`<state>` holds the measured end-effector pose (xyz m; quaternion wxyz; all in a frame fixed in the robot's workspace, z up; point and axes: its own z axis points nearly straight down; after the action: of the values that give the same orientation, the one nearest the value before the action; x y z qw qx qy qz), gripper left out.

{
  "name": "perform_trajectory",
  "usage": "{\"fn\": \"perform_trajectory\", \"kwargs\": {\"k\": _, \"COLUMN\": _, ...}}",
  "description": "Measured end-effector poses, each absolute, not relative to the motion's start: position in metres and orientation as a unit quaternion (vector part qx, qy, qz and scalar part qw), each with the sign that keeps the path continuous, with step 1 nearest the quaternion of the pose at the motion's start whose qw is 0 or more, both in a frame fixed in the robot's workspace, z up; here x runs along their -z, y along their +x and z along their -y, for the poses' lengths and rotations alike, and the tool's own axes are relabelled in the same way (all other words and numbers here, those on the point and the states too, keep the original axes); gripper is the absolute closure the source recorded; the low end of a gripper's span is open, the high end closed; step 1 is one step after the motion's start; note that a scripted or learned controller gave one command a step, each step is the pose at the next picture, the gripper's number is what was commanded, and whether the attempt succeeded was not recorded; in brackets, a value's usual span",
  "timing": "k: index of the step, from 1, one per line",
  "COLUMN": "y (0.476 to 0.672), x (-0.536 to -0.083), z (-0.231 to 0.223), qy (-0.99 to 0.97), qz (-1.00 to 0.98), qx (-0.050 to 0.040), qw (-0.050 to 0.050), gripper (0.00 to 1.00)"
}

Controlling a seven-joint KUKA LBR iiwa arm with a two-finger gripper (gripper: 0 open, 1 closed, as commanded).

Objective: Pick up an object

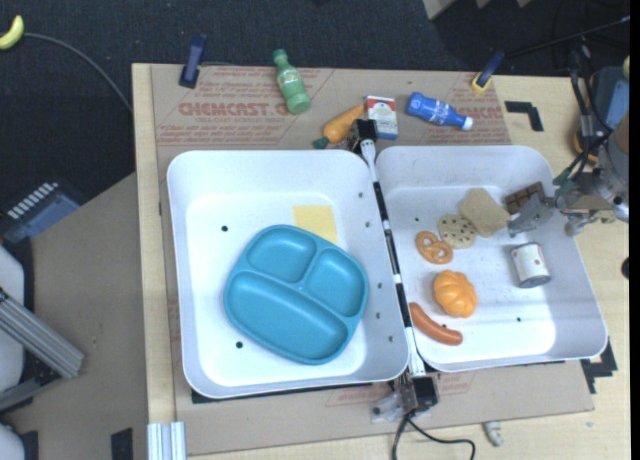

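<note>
The right bin (575,333) holds several toy foods: a pretzel (433,246), a round cracker (458,231), a tan bread slice (482,210), an orange fruit (454,291), a hot dog (435,324), a silver can (528,264) on its side and a small brown block (523,195). My gripper (552,218) hangs over the bin's right side, just above the can and beside the brown block. Its fingers stand open with nothing between them.
The left bin (200,198) holds a blue divided plate (295,293) and a yellow slice (316,220). Behind the bins lie a green bottle (292,82), a blue bottle (438,111), a small carton (381,116) and an orange toy (343,125).
</note>
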<state>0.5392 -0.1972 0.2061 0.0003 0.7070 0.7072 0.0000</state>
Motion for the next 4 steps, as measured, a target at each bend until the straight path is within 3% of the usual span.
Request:
{"fn": "perform_trajectory", "kwargs": {"k": 1, "y": 0.528, "x": -0.084, "z": 0.112, "qy": 0.707, "qz": -0.708, "qx": -0.0003, "qw": 0.000, "gripper": 0.00}}
{"fn": "perform_trajectory", "kwargs": {"k": 2, "y": 0.478, "x": -0.084, "z": 0.113, "qy": 0.707, "qz": -0.707, "qx": 0.0005, "qw": -0.001, "gripper": 0.00}}
{"fn": "perform_trajectory", "kwargs": {"k": 3, "y": 0.541, "x": -0.085, "z": 0.092, "qy": 0.707, "qz": -0.708, "qx": -0.0003, "qw": 0.000, "gripper": 0.00}}
{"fn": "perform_trajectory", "kwargs": {"k": 4, "y": 0.478, "x": -0.097, "z": 0.115, "qy": 0.708, "qz": -0.707, "qx": 0.0008, "qw": -0.001, "gripper": 0.00}}
